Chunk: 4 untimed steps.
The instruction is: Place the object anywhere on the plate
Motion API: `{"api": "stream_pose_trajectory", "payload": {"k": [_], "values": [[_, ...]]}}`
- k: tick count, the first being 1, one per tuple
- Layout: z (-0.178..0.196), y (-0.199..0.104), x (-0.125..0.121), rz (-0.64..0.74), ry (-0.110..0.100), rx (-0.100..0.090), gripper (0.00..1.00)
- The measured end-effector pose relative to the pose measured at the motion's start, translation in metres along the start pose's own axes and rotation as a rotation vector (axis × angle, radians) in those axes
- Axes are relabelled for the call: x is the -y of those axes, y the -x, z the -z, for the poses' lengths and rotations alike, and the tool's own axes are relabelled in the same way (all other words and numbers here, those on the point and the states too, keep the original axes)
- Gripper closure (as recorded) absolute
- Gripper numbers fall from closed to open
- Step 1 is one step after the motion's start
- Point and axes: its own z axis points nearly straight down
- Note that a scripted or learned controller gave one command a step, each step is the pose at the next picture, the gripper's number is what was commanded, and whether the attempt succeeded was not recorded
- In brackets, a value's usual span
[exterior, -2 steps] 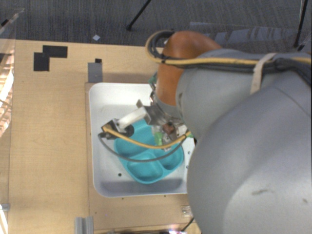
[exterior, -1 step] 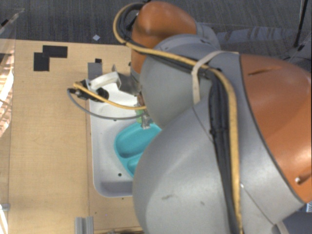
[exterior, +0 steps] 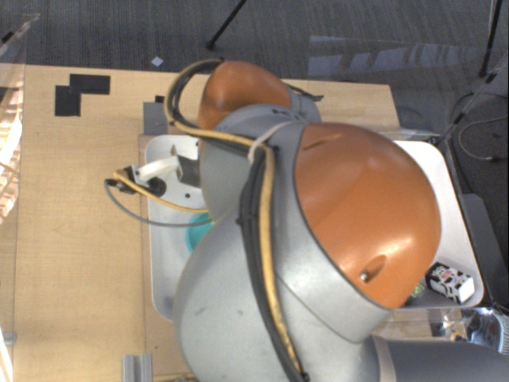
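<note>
**Arm blocks the bins**

The grey-and-orange arm [exterior: 318,237] looms over both white bins (I can't tell the gripper's state). A teal sliver [exterior: 197,231], perhaps the plate, peeks out in the left bin [exterior: 159,245]. A black-and-white object [exterior: 450,282] sits in the right bin's [exterior: 445,173] near corner.

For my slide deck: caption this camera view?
KUKA arm looms over two white bins, hiding most contents; teal plate peeks out.

It looked like a robotics lab: a bulky grey-and-orange robot arm [exterior: 318,245] loomed over shallow white plastic bins [exterior: 163,237] on a pale wooden bench [exterior: 71,213], with dark carpet [exterior: 318,14] beyond the far edge.
</note>
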Motion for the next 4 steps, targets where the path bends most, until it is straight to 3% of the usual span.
{"api": "stream_pose_trajectory", "payload": {"k": [1,2,4], "values": [[0.119,-0.040,-0.009,0.030,0.001,-0.004,1.00],[0.123,-0.039,-0.008,0.033,0.001,0.006,1.00],[0.144,-0.040,-0.008,0.036,-0.003,0.006,1.00]]}}
